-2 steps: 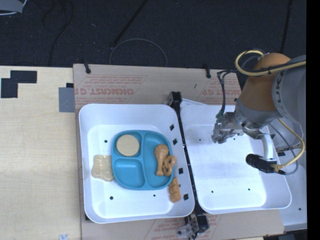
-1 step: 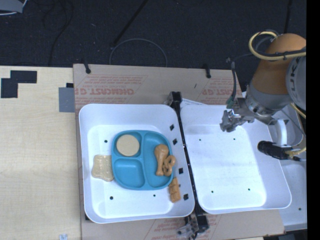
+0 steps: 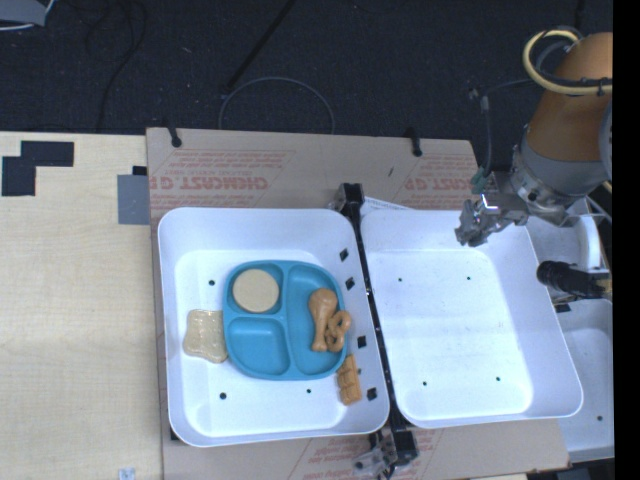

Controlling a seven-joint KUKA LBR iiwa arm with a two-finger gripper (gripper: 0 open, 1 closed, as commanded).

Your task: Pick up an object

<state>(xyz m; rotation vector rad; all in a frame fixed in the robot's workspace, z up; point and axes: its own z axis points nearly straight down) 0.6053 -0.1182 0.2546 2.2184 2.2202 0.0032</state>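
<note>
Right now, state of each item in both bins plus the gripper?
gripper: over the right bin's far edge, holding nothing
blue tray: flat in left bin
round cracker: in tray
pretzel: in tray
toast piece: beside tray
brown snack: outside the tray
right bin: untouched

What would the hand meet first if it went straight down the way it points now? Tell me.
Most likely the bare floor of the right bin near its far edge: the hand hangs over that corner with nothing beneath it. Depth is hard to judge from this slanted view.
</note>
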